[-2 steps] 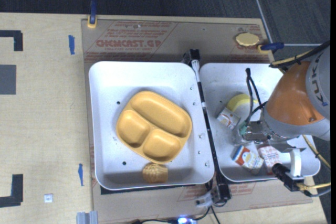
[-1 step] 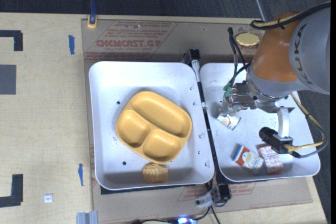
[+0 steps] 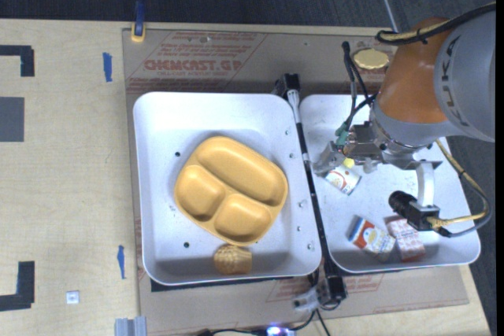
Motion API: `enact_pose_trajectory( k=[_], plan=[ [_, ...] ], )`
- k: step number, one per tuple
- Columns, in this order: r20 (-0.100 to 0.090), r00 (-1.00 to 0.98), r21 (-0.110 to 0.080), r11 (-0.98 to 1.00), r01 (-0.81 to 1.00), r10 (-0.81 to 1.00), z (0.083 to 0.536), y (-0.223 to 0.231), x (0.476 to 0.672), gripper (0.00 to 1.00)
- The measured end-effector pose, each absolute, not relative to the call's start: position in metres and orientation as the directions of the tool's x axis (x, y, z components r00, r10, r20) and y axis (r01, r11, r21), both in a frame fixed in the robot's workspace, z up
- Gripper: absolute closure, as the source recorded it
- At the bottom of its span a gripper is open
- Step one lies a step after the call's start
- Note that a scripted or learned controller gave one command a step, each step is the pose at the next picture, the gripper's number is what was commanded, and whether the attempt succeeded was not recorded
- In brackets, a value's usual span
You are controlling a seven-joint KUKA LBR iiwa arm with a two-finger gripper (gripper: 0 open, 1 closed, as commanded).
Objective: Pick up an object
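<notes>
The pincer (image 3: 331,161) hangs low over the near-left part of the right bin (image 3: 465,252), close to the divider between the bins; whether it is open or closed cannot be told, and nothing can be seen gripped in it. Just beside it, on the side toward the arm, lies a small white packet with an orange mark (image 3: 343,180), tilted, its long axis running diagonally from the pincer down toward the bin's front. Farther out the same way, near the front wall, sit a small red-and-white carton (image 3: 364,234) and a pinkish wrapped packet (image 3: 405,238), close together, their exact orientation hard to read. On the other side of the pincer, across the divider, the left bin (image 3: 150,169) holds a yellow three-compartment tray (image 3: 230,188), upside down, and a small brown ball (image 3: 233,258) at its front edge. Both bins rest on the counter (image 3: 63,169).
</notes>
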State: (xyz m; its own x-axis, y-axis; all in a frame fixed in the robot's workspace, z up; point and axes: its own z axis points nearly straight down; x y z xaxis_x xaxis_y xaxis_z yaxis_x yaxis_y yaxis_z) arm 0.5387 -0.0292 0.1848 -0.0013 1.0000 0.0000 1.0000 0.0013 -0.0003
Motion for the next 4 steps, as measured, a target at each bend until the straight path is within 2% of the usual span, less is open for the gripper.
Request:
enact_pose_trajectory(
  k=[1, 2, 3, 4],
  plan=[
    [-0.001, 0.001, 0.002, -0.001, 1.000, 1.000, 0.086, -0.097, 0.480, 0.00],
    [-0.003, 0.002, 0.009, -0.002, 1.000, 1.000, 0.097, -0.098, 0.482, 1.00],
    [-0.003, 0.002, 0.009, -0.002, 1.000, 1.000, 0.097, -0.097, 0.482, 0.00],
    [-0.001, 0.002, 0.002, -0.002, 1.000, 1.000, 0.086, -0.092, 0.480, 0.00]
  ],
)
